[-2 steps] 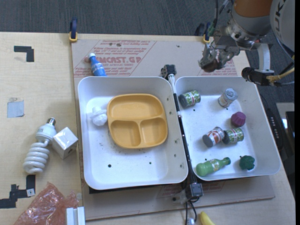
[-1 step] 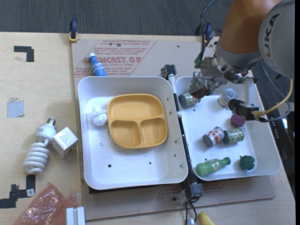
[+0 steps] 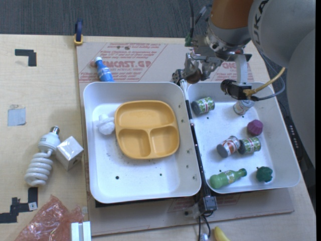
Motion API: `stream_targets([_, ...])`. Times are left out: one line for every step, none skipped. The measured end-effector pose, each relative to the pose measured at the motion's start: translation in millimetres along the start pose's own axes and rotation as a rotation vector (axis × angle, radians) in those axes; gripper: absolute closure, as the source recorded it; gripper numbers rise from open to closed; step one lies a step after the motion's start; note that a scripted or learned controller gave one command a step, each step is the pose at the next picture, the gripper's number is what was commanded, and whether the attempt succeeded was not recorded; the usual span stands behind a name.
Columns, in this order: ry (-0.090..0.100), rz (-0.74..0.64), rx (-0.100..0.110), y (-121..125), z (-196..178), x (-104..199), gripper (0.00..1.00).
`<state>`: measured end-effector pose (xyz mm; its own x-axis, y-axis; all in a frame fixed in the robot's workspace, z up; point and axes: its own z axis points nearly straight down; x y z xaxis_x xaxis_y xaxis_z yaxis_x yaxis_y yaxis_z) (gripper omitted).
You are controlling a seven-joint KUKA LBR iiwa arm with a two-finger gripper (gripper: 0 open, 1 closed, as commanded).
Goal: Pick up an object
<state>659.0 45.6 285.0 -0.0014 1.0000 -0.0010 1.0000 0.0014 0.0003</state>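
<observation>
Two shallow white bins sit side by side on the bench, seen from above. Left white bin [image 3: 95, 174] holds a yellow three-compartment plastic tray [image 3: 147, 128] with a small white crumpled lump [image 3: 106, 126] touching its left edge. Right white bin [image 3: 281, 179] holds a green-labelled can [image 3: 203, 105] near its upper left, a red-and-white can [image 3: 228, 146] touching a green-labelled jar [image 3: 250, 145], a purple ridged toy [image 3: 255, 127], a green plastic bottle [image 3: 226, 177] and a dark green toy vegetable [image 3: 264, 173]. Gripper [image 3: 193, 77] hangs over the far rim between the bins, apart from all these objects; its state cannot be told. Beside the bins lie a blue bottle [image 3: 104, 70] and a spiral white light bulb [image 3: 42, 157].
</observation>
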Motion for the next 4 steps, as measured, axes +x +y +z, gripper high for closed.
stream_targets([0.0, 0.0, 0.0, 0.0, -15.4, 17.8, 1.0])
stream_targets([-0.001, 0.003, 0.001, -0.1, 2.7, -10.7, 1.0])
stream_targets([0.0, 0.0, 0.0, 0.0, -4.4, 21.1, 1.0])
stream_targets([-0.001, 0.003, 0.001, 0.0, -2.6, 13.5, 1.0])
